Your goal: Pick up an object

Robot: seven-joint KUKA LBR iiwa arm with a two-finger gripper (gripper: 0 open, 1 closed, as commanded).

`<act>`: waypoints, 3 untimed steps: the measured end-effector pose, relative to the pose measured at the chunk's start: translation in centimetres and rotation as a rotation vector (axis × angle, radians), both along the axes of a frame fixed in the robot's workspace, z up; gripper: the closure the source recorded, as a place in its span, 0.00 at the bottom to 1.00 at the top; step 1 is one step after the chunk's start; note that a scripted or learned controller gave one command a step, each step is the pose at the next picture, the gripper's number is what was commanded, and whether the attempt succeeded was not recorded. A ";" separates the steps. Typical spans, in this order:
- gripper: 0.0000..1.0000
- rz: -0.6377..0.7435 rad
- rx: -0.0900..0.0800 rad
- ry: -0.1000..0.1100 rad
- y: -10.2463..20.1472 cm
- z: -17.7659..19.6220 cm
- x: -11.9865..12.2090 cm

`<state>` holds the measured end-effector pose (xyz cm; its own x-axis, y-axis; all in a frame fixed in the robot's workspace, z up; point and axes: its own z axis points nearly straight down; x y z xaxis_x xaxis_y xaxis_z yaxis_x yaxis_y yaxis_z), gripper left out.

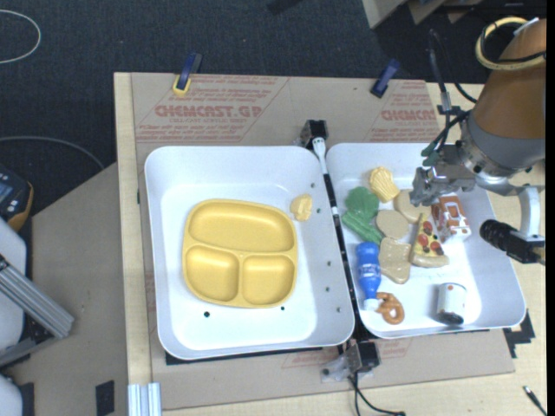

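From my console the left bin (165,258) held a yellow divided tray (239,251) and a small yellow piece (301,207), while the right bin (503,293) was crowded with toy food. The gripper (431,185) hovered over a red-and-white carton (450,216) near the bin's far right, its opening impossible to tell. I judged that carton light, rigid and best pinched across its narrow sides.

Printed in red on the brown board (260,102) beneath the bins: "CHEMCAST GP", repeated in rows, well left of the gripper (427,187). Same red lettering, partly readable, just above and left of the gripper. Nothing else legible.
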<state>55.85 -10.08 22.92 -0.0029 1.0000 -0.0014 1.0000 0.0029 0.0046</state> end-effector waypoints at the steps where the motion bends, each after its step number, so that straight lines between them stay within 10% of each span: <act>1: 1.00 0.002 0.001 0.000 5.3 0.0 2.9; 3: 1.00 -0.004 0.000 0.000 4.3 -0.4 3.2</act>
